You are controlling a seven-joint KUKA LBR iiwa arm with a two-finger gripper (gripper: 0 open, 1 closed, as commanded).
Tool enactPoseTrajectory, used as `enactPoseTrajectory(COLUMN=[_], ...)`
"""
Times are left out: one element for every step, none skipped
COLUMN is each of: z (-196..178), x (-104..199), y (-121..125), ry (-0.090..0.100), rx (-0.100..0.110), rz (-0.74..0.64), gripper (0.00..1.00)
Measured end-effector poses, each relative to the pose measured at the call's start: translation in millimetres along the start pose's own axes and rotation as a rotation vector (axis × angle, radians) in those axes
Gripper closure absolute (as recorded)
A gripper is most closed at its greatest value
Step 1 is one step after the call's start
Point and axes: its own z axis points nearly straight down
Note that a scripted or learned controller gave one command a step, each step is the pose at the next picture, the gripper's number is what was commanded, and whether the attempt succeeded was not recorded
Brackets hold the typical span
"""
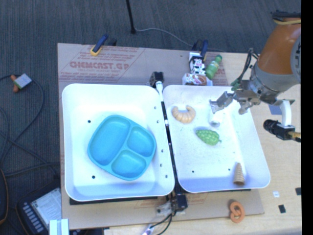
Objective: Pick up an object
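Hand (215, 112) over right bin (254, 146), grip unclear; one croissant (184, 113), one grape bunch (208, 136), one cone (238, 174).

Arm (281, 48) reaching in from the right, orange band up high, grey wrist angled down and to the left. Gripper (221, 105) hangs low at the end, pointing left, nothing seen between its fingers.

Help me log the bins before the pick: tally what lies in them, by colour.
Blue: 1, the divided plate in the left bin
Green: 1, the grape bunch
Tan: 2, the croissant and the cone, all three in the right bin
Total: 4
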Motion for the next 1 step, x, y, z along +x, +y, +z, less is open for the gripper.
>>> enactPoseTrajectory(z=[97.8], x=[-5.7], y=[-31.2], ry=[0.001], rx=[0.003], rz=[0.001], gripper=[0.00])
